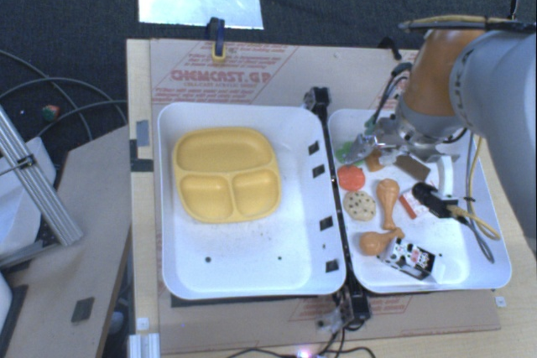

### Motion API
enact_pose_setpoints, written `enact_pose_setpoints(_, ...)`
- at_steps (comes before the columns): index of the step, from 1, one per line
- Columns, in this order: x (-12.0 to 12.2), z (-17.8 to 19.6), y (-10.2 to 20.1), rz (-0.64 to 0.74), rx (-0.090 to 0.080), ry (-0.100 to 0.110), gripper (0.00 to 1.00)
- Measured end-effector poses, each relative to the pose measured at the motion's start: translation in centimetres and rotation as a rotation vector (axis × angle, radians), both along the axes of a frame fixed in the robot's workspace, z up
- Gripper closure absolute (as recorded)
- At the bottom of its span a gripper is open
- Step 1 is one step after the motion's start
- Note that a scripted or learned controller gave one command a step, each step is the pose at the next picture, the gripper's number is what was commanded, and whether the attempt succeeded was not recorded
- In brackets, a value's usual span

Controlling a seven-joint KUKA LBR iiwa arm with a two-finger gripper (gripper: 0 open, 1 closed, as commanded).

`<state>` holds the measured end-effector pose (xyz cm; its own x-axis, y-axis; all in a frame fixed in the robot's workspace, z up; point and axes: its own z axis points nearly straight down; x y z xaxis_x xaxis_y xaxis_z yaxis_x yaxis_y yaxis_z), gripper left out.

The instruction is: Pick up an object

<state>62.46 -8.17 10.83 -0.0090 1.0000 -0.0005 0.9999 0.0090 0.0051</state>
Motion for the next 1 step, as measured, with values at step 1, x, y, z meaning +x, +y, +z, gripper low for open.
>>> enact_pose_setpoints(1,-9.61,7.99,6.81,0.000,0.005,0.006,0.00)
